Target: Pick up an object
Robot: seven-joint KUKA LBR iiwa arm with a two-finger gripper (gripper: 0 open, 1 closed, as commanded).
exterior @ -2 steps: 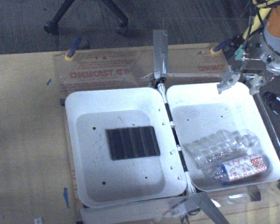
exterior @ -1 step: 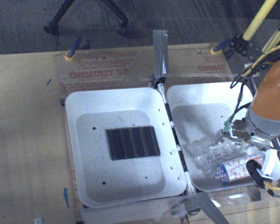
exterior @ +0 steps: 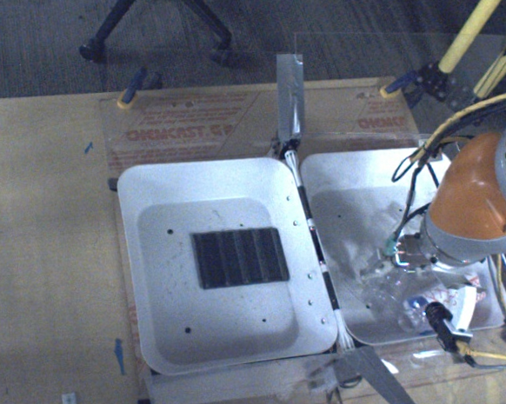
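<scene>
In the left bin, you see a dark ribbed rectangular object lying flat at the centre of the floor. In the right bin, the arm reaches over the right edge, with the gripper low near the floor's centre. Small cluttered items lie toward the near right corner. You cannot tell the gripper's state.

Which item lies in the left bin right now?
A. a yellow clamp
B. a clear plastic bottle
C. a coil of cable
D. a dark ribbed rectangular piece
D: a dark ribbed rectangular piece lies flat near the middle of the left bin, while the arm is over the right bin.
</scene>
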